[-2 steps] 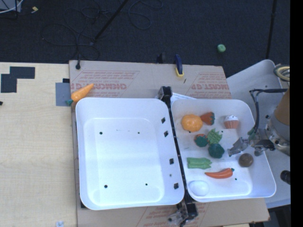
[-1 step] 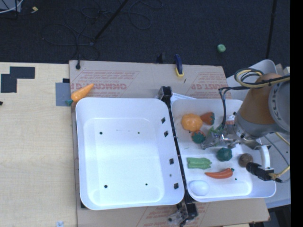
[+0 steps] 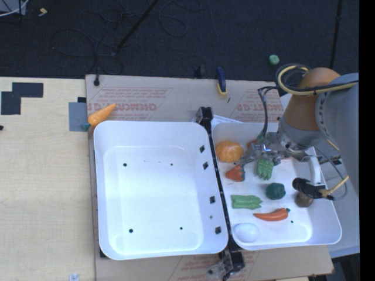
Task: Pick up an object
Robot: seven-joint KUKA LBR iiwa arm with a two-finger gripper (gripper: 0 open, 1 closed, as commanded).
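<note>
Camera view: gripper (image 3: 258,152) low in right bin (image 3: 328,230), grip state cannot be told. Strawberry (image 3: 235,172) just lower-left of it, green bumpy piece (image 3: 265,168) directly below.

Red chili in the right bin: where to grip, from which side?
Judging by its pose, grip the red chili mid-body from above, fingers closing across its narrow width. It lies flat and long, left-right, apart from the green pepper and white egg.
</note>
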